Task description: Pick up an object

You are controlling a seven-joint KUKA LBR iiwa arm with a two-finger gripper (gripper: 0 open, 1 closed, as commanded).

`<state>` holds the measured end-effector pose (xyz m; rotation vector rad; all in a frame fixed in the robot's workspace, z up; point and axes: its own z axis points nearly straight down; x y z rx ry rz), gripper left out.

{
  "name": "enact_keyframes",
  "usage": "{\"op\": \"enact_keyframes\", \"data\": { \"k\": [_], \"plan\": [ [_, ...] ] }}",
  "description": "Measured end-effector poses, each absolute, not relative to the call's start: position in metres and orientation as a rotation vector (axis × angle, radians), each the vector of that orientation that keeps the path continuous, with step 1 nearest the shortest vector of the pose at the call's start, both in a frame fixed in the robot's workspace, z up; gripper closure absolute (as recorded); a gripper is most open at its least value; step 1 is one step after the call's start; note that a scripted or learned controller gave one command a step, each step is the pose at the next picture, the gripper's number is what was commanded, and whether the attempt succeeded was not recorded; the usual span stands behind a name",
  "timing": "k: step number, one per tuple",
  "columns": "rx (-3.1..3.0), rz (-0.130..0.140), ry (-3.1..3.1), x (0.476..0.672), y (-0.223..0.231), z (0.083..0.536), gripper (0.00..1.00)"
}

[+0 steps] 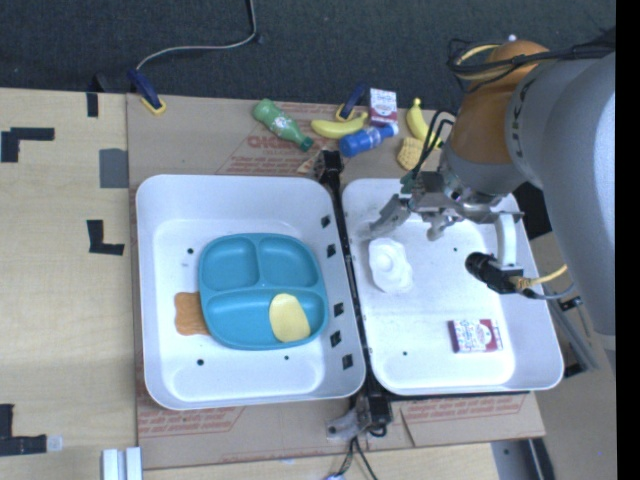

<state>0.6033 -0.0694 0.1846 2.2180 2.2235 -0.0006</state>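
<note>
Two white bins sit on the table. Inside the right bin (540, 368), the gripper (412, 220) hangs with jaws spread wide, holding nothing, just above a white bottle (390, 266) near the bin's left wall.

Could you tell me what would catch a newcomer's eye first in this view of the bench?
Most likely the bright blue divided plate in the left bin, with a yellow piece in its lower right compartment. Next, the big grey arm with its orange band reaching in from the right, its pincer open over the right bin just above a white object.
</note>
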Motion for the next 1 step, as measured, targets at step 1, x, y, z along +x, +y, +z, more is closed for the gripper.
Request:
{"op": "enact_keyframes", "data": {
  "k": [1],
  "plan": [
    [2.221,-0.003,2.223,0.5709,-0.0371,0.1882,0.00]
  ]
}}
